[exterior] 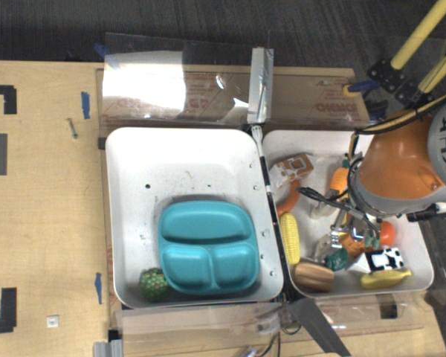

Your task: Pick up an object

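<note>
Plastic items crowd the near end of the right bin [424,274]: a brown bread-like piece [313,275] against the front wall, a yellow banana-like shape [385,277] beside a black-and-white patterned block [386,259], and a corn cob [290,238] lying along the divider side. Just beyond them the tool [343,238] hangs low among a dark green piece [337,259] and small orange pieces [351,233], presumably lowered there because candidate objects lie densest at that spot; whether it is wide, narrow or holding anything cannot be told, as the wrist and clutter mask its tips. No object is seen lifted clear of the bin floor. Left bin [126,199]: a teal divided tray [208,248] with a green bumpy ball [154,282] at its near corner, well apart from the arm. Farther back in the right bin, a brown-and-white packet [292,167] rests near the rear wall, behind the orange-banded wrist [398,166]. Both bins sit on the table [37,222]
</note>
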`<state>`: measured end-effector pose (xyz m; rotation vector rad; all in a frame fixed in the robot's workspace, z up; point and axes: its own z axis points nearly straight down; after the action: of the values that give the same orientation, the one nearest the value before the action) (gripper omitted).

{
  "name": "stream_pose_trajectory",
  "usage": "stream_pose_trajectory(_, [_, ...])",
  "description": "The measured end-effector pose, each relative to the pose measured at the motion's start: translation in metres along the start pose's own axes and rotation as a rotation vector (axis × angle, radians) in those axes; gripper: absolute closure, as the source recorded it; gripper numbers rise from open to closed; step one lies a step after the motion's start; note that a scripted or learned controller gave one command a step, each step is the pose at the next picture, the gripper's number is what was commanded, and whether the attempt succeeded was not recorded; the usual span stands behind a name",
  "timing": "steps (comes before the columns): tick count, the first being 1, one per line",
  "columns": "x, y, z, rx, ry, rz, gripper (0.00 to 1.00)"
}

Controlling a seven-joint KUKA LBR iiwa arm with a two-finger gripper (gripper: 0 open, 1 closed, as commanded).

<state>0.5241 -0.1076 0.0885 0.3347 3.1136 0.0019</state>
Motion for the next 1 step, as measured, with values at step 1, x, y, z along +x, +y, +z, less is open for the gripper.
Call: stream_pose_trajectory(1, [-0.0434,-0.0065,0.0007,0.002,0.001,0.231,0.00])
